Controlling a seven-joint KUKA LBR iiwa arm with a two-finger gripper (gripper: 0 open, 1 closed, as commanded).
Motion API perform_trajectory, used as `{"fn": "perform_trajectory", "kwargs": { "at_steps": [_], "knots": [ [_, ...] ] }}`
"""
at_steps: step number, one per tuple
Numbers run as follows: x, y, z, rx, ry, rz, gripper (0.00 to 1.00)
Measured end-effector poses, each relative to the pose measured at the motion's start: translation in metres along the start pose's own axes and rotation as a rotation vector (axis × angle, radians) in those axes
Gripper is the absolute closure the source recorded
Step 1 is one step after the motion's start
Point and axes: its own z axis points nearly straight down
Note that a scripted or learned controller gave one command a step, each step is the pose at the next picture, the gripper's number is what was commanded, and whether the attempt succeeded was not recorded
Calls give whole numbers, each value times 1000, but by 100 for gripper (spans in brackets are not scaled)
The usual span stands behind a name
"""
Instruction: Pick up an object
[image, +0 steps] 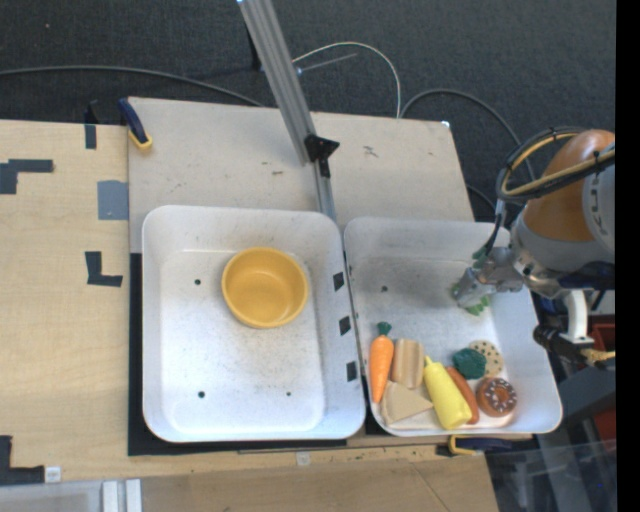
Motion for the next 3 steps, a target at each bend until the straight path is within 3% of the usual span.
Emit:
{"fn": "perform_trajectory", "kwargs": {
  "at_steps": [2,3],
  "knots": [
    [4,0,-75,-5,0,2,100],
    [67,9,-79,-2,3,-4,100]
  ]
}}
